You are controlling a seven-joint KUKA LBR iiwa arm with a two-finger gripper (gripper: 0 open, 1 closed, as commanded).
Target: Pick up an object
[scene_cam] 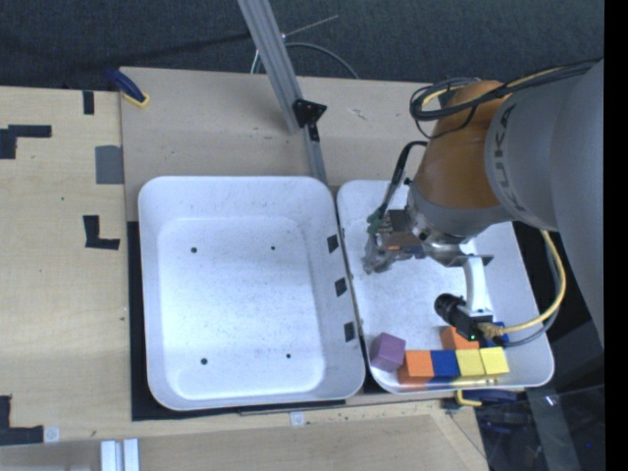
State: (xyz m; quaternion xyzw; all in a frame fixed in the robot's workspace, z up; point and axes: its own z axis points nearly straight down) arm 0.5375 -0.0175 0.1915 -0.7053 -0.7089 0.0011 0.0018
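**A:** Where is the gripper (378, 253) right now?

**B:** Over the right bin (510, 263), in its upper left part, close to the wall it shares with the left bin (240, 292). The grey arm (549, 155) comes in from the right, and its orange band (466, 160) sits just above the wrist.

**A:** Are the fingers open or closed?

**B:** I cannot tell. The gripper end is a small dark, blurred shape seen from above, and the wrist covers much of it. Nothing is visibly held between the fingers.

**A:** And the objects to pick?

**B:** They are grouped at the near edge of the right bin, well apart from the gripper. A purple block (389, 349) lies nearest the dividing wall, tilted a little. To its right run an orange block (419, 364), a blue block (444, 363) and two yellow blocks (483, 362), touching side by side in a row along the bin's front rim. Another orange piece (454, 339) sits just behind that row.

**A:** So which is closest to the fingers?

**B:** The purple block, below the gripper in the view, with bare white bin floor between them.

**A:** Anything else around there?

**B:** A black cylindrical part (451, 311) on a white bracket hangs off the arm, just above the blocks, with a yellow cable (552, 297) looping along the bin's right side.
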